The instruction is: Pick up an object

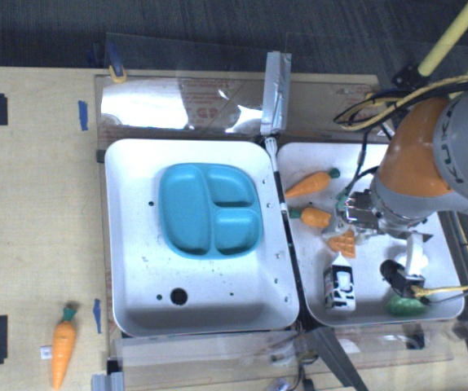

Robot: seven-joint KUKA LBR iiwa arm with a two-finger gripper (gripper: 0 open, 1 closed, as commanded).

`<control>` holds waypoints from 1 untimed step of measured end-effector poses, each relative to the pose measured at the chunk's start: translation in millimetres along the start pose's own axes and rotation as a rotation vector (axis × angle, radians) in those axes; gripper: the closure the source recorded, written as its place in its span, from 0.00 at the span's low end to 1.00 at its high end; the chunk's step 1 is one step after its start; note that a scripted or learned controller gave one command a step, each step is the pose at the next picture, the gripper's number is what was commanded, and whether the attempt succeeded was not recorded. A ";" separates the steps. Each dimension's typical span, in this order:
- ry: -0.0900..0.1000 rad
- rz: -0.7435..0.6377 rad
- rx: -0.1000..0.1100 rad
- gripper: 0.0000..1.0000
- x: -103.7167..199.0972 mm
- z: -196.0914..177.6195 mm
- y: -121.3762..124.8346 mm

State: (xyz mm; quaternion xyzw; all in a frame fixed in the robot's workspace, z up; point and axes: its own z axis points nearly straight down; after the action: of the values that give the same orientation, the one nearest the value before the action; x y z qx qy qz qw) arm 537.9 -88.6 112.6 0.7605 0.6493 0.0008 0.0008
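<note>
The left bin (128, 243) holds a blue plate (209, 208) with three sections, lying flat near the middle of the bin, and there is a dark round spot (178, 296) on the white floor towards the near rim. The right bin (442, 255) holds several things. A carrot (307, 186) with a green tip lies at a slant close to the dividing wall, and a shorter carrot (315, 217) lies just below it. A small orange piece (342, 241) sits near the middle, a black-and-white block (341, 287) stands towards the near rim, and a green lump (405, 305) sits in the near right corner. The gripper (353, 218) is low over the middle of the right bin, at the end of the arm (417, 165) with its orange band. Whether the gripper is open or closed cannot be told, and nothing is seen held in it. The small orange piece is the thing nearest to it, lying just beside and below it on the bin floor. It is jagged in outline and bright orange, and its exact shape is too small to make out. A third carrot (62, 344) lies on the bench (30, 243), outside the bins and well to their left.
</note>
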 end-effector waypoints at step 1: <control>0.002 -0.080 -0.007 1.00 51.1 -112.8 18.7</control>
State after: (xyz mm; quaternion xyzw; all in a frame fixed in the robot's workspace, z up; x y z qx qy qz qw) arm 564.2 -41.0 225.4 0.7339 0.6792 0.0038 0.0026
